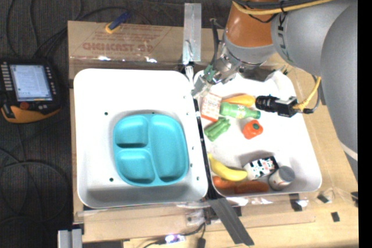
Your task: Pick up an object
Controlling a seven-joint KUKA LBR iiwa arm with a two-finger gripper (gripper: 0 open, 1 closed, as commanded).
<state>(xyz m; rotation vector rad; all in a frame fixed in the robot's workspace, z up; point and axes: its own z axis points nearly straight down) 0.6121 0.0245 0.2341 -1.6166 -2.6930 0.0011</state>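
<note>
The right bin [302, 145] holds several objects. Near its back left lie a red and white carton [211, 106], a green bottle with a yellow end [238, 110] and a small green item [216, 128]. An orange-red pepper [251, 129] sits in the middle. Along the front edge are a banana [226, 170], a black and white piece [260, 166], a grey can [280, 177] and a reddish sausage-like piece [241, 187]. My gripper [207, 76] hangs over the bin's back left corner, just behind the carton, with nothing seen in it.
The left bin [93, 96] carries a teal divided plate [151, 148]. The grey arm and its orange band [258, 3] cover the right bin's back right. A black unit on a cable [273, 104] juts over the bin. A cardboard sheet [128, 40] lies behind the bins.
</note>
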